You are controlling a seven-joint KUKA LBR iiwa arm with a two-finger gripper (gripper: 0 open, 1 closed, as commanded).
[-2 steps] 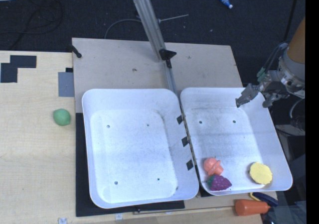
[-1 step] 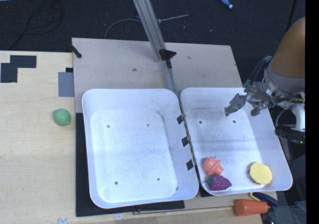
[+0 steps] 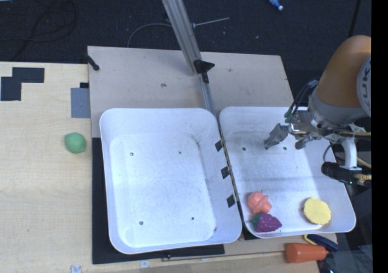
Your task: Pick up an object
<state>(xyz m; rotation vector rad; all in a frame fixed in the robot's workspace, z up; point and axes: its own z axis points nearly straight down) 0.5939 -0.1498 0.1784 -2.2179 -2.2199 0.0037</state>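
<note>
Right, three candidates sit along the near edge of the right bin (image 3: 339, 162): an orange-pink toy (image 3: 259, 201), a purple grape bunch (image 3: 267, 223) touching it, and a yellow disc (image 3: 317, 211) further right. Gripper (image 3: 280, 136) hangs over the bin's far half, fingers apparently spread with nothing between them. Every target lies nearward of it; the orange-pink toy looks nearest.

I count 2 bins (image 3: 160, 120), 3 toys in the right one: 1 orange (image 3: 259, 201), 1 purple (image 3: 267, 223), 1 yellow (image 3: 317, 211). Outside: 1 green ball (image 3: 76, 142).
</note>
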